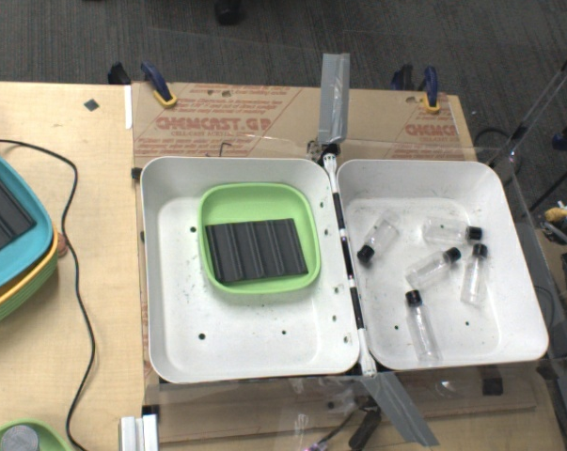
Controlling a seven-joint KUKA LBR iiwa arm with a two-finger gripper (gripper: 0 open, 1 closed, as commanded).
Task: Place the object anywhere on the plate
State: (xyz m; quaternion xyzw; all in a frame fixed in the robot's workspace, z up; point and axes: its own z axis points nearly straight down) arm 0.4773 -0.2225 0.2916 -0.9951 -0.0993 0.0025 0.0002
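Vials (424, 271): five clear, black-capped, scattered in right bin (509, 346) | green plate (302, 205): left bin (170, 336), holds black ribbed insert (258, 250) | claw: cannot tell

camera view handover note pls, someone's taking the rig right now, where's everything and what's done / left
Gripper: nothing to report on it from this view.
Plate: the green plate sits in the left bin, toward its back, with a dark ribbed insert lying on it.
Objects: five clear vials with black caps lie loose in the right bin, for example one near the divider and one toward the front.
Done: no vial is on the plate yet.
Left: pick one vial from the right bin, carry it across, and set it anywhere on the plate.
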